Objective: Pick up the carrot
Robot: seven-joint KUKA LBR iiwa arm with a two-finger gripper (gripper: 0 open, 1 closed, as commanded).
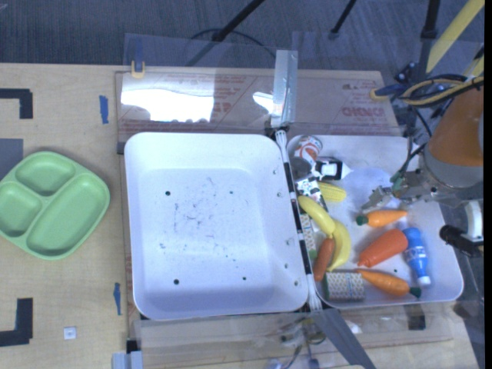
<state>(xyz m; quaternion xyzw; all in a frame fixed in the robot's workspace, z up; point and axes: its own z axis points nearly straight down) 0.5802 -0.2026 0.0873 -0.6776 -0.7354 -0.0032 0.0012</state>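
The small carrot [382, 218] lies in the right bin [453, 287], among other orange carrots, just below the gripper [384, 197]. The fingers' state cannot be told (too small). Descend straight, centred across its narrow width, avoiding the blue bottle [416, 257].

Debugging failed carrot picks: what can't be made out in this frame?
- Gripper, camera view: fingers too small and blurred to read.
- Arm: cut off by the right edge.
- Several carrots in the right bin: the target is undetermined.
- Items by the banana: overlapping and blurred, unidentifiable.
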